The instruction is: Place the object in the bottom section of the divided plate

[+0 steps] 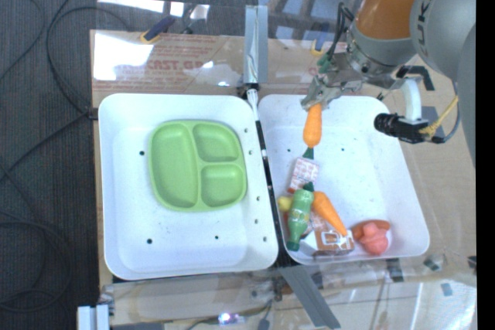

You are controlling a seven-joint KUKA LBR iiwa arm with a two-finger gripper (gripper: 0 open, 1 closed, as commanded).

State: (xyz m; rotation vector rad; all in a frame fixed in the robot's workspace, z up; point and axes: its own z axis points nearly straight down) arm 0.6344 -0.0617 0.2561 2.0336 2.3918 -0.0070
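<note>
- Faint reddish lettering runs across the brown cardboard [166,66] behind the left bin, too washed out by glare to read; part of "KUKA" shows in grey on the arm [445,4] at the top right.
- Two white bins sit side by side: the left bin [124,166] carries one green divided plate [198,165] with three sections, all bare.
- The pincer [319,94] hangs over the upper part of the right bin [387,166], its fingers closed on the top end of one orange carrot [312,126], which dangles upright above the bin floor.
- In the right bin's lower corner lie a second carrot [327,211], a green bottle [300,210], a small printed packet [301,174], a yellow piece [285,203], an orange-labelled box [334,242] and a red toy [372,236].
- The surface stands on dark grey carpet [46,127] crossed by loose cables.
</note>
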